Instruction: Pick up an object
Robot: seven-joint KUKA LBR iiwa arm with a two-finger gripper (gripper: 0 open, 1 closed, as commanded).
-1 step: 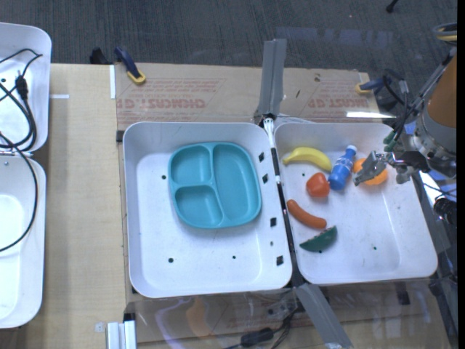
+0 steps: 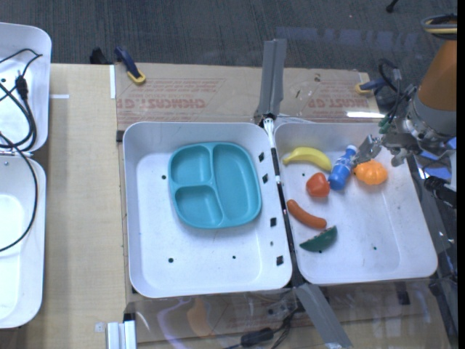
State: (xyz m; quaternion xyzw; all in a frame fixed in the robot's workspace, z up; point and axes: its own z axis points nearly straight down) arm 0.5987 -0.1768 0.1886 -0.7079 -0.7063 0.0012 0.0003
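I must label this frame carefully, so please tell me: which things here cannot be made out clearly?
- Tool in the camera view: too small and blurred to judge its fingers, or whether it touches the orange round fruit.
- Grey arm with orange band: cut off by the right edge.
- Dark green wedge-shaped item: too small to identify.
- Blue plastic bottle: label too small to read.

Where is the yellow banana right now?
The banana lies in the right bin, near its top left corner, just above the small red fruit and left of the blue bottle.
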